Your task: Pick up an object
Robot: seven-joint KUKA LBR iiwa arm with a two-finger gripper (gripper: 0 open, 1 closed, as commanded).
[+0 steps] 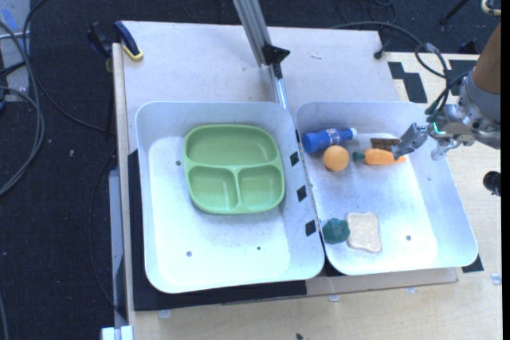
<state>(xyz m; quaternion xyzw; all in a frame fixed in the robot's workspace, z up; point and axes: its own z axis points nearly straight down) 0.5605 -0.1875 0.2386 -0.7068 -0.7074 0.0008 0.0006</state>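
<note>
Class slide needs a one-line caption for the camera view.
Gripper hovers by the carrot in the right bin; green tray sits left.

The surface [335,60] is a pale board set over dark carpeted floor [64,28]. Two shallow white bins lie directly on it, side by side and touching along their inner edges: the left bin [163,251] and the right bin [434,243]. A small blue and yellow tool [127,41] rests at the far left corner. Black and white markers [414,80] show on the surface beyond the right bin.
</note>
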